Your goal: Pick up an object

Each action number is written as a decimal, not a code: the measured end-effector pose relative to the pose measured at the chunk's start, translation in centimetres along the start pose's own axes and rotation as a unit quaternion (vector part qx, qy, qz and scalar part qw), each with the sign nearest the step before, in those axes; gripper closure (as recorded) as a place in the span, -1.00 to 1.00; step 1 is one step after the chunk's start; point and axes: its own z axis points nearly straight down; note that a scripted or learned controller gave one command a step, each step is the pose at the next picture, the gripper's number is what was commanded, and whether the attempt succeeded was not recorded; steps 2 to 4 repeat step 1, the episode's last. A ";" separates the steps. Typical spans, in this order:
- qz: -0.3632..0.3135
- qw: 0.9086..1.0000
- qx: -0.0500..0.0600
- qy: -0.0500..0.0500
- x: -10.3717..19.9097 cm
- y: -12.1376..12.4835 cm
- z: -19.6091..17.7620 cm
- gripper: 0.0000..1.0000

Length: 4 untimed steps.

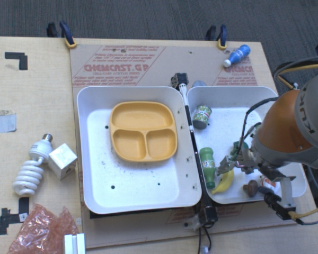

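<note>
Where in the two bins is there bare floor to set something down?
Left bin: a bare strip in front of the yellow divided tray, toward the near wall, plus a narrower band along its left wall. Right bin: open floor between the small can and the arm. Its near corner is crowded: green bottle, banana, gripper.

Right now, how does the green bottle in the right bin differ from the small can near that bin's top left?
The green bottle is long, bright green and lies by the bin's left wall, beside the banana. The small can is short and stubby, grey-ended with a green label, and sits apart at the far corner. Both lie in the right bin.
</note>
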 end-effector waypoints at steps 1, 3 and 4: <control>-0.001 1.000 0.001 0.002 0.2 0.1 -0.9 1.00; -0.001 1.000 0.001 0.002 0.2 0.1 -0.9 1.00; -0.001 1.000 0.001 0.002 0.2 0.1 -0.9 1.00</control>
